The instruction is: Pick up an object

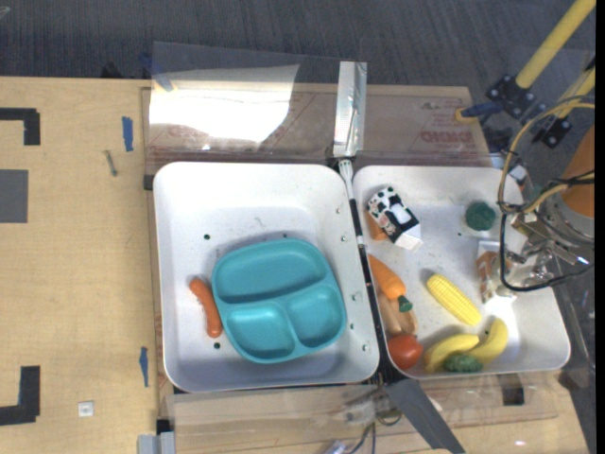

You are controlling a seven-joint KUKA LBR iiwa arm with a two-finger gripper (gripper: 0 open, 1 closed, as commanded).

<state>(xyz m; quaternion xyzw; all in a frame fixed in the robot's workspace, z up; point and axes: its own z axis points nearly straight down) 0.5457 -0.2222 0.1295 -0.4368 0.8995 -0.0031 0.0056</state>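
Eyeing the corn cob [453, 298] in the right bin [548, 348], between carrot [387, 278] and banana [473, 343]: it looks light, stiff, ridged, so I'd grip across its middle. My hand [529, 258] hovers nearby; its spread I can't tell.

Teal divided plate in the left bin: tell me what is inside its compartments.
All three compartments of the teal divided plate show bare teal surface. An orange sausage lies beside it on the left bin floor. The floor under the plate is hidden.
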